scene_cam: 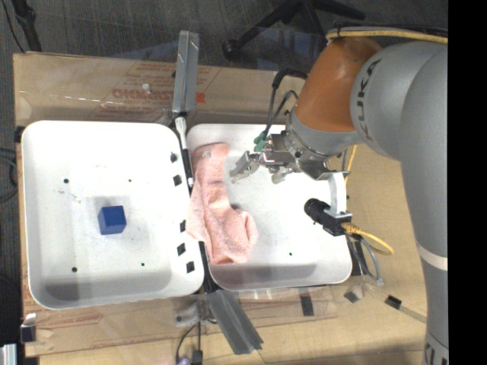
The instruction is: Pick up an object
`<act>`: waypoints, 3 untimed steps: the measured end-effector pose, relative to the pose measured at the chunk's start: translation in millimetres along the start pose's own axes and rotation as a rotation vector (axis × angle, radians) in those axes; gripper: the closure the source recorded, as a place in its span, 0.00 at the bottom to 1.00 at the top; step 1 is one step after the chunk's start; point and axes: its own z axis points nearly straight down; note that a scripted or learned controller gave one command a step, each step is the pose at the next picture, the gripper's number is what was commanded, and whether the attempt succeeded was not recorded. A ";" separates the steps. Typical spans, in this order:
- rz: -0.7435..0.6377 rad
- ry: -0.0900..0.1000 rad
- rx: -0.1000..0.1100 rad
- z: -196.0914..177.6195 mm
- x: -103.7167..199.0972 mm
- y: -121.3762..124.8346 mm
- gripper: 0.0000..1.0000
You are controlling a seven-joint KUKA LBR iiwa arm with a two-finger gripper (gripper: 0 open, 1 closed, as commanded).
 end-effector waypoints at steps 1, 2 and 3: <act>0.101 0.000 0.001 119.7 -20.8 -19.2 0.00; 0.096 -0.001 0.002 110.2 -20.7 -19.0 1.00; 0.054 -0.001 -0.004 5.6 -29.1 6.1 1.00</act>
